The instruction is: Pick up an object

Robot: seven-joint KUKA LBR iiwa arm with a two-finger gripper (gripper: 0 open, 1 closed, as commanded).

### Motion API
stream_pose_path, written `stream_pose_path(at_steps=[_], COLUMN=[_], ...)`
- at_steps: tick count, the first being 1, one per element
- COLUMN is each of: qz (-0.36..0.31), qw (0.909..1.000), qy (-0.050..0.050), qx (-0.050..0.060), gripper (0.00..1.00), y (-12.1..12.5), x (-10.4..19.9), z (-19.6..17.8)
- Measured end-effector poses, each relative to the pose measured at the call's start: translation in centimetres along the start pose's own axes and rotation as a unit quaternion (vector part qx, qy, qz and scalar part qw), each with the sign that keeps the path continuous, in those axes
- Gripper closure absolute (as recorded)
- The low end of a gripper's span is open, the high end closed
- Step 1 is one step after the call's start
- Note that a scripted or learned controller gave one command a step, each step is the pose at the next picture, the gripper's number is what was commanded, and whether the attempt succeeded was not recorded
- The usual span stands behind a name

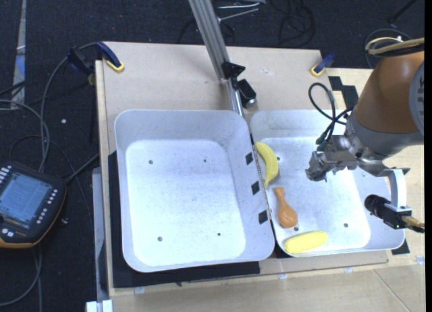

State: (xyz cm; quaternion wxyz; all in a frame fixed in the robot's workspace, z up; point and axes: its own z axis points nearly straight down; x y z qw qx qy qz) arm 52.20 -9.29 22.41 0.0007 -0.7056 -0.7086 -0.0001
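Nothing is picked up yet, as far as the view shows. The gripper (318, 170) hangs over the right bin (351, 233), above bare floor in its middle, and no object sits between its jaws; whether those jaws are spread or pressed together I cannot tell, since the dark wrist hardware hides them from this angle. Three candidate objects lie along the bin's left side, all resting on the floor: a banana (268, 161) against the left wall, an orange drumstick-shaped toy (285, 208) just below it, and a yellow lemon-like piece (306, 241) near the front wall. The left bin (182, 189) on the counter (202, 78) has no part in this. What remains is the whole of the work: choosing one object, descending, closing and lifting.
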Motion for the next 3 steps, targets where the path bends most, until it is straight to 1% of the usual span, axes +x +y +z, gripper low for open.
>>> stream_pose_path(at_steps=[2,3], qz=[-0.001,0.000], qw=[1.0000,1.0000], qy=[0.000,0.000], qx=[0.000,0.000], gripper=[1.00,1.00], y=[-1.7,-2.0], x=[10.8,15.6], z=[1.0,1.2])
